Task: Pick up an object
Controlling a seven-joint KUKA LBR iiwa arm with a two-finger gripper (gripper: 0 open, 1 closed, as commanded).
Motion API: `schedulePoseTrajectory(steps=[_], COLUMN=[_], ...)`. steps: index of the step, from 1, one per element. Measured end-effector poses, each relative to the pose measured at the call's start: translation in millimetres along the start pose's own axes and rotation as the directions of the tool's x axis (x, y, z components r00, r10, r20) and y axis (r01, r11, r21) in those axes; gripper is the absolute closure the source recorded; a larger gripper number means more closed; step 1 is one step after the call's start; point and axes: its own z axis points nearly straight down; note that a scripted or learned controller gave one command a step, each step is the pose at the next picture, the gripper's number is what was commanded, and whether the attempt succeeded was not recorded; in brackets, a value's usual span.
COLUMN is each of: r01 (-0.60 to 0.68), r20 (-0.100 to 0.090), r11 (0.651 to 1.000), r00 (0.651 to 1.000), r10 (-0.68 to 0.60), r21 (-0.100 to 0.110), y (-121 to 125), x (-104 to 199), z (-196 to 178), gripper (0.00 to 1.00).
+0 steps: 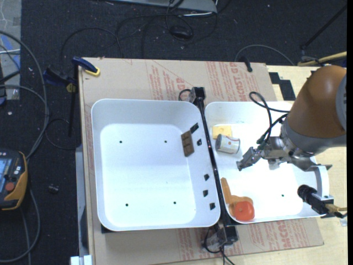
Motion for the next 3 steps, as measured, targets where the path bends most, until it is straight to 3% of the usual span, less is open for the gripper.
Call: schedulePoseTrajectory(steps=[1,2,3], r01=[0.000,-0.001,0.001], r20=[0.001,0.000,0.000], r11=[1.000,1.000,1.000], r00=[1.000,1.000,1.000], r10=[0.000,0.001,-0.001], r21=[-0.001,0.000,0.002], y=[11.1,40.3,72.5], x=[-12.5,-36.2,-33.7], z=[-9.5,1.6,32.3], gripper=[0.00,0.00,0.00])
